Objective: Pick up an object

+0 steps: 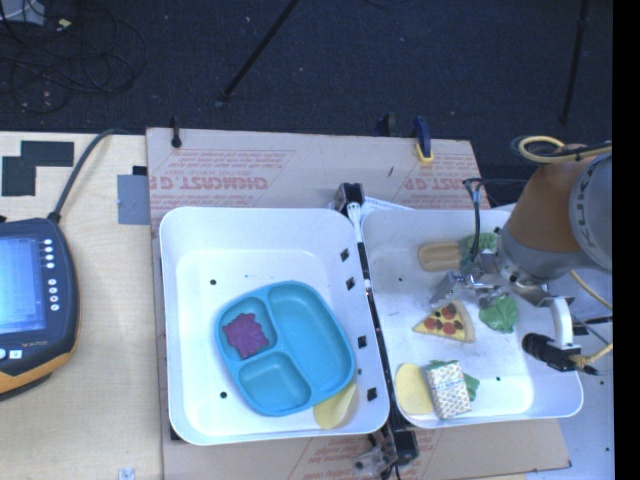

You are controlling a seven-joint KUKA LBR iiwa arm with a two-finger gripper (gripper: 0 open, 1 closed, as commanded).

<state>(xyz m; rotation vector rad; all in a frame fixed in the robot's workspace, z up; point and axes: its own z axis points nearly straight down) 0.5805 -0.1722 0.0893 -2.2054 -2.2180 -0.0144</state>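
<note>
Your arm [560, 218] is reaching into the right bin [510, 400] from the right side, and the gripper [462, 284] is hanging low over the toys there. You are probably lining it up for a pick, because the metal tip is sitting in the middle of the crowded objects. I cannot tell how the jaws are standing; the view is too blurred there, and nothing is clearly showing between them. Just below the jaws the pizza slice [447, 323] is lying flat, so it seems the closest candidate. Just to the right of the jaws and a little lower the green toy [499, 314] is resting, partly under the wrist. Above and to the left of the jaws the tan piece [438, 255] is lying near the bin wall. Farther below the jaws the patterned box [449, 389] is leaning against the yellow piece [411, 389]. Well to the left of the jaws, in the other bin, the blue tray [300, 313] is holding a purple piece [245, 334].
</note>
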